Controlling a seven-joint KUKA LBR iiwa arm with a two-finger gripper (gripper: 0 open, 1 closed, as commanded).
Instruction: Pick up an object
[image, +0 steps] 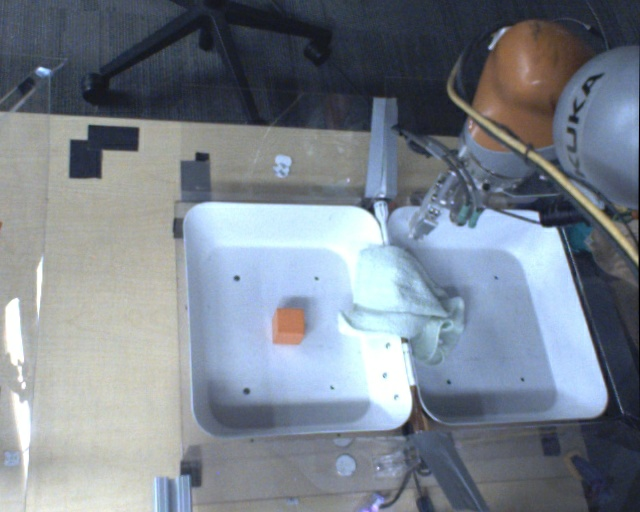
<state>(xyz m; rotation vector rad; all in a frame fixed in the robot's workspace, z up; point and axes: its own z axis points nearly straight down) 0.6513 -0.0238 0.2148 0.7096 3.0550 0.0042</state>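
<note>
Orange cube (289, 326) and pale cloth (405, 305), the two candidates for picking, are both lying untouched. Working from the near edge of the bench outward: the cube is sitting alone on the floor of the left bin (215, 400), a little toward seven o'clock of that bin's centre and well apart from its walls. Toward two o'clock from the cube, the crumpled cloth is draping over the ridge where the left bin and the right bin (570, 390) are meeting, its bulk spilling into the right bin. Farther back, at about one o'clock from the cloth, the gripper (428, 222) is hanging over the far left corner of the right bin, its fingers pointing down toward seven o'clock with nothing between them; whether they are spread or pressed together cannot be told. The step in hand appears to be the approach, with no grasp yet made. The next move is likely calling for travel toward six o'clock, descent onto the cloth's raised folds, and closure there.
</note>
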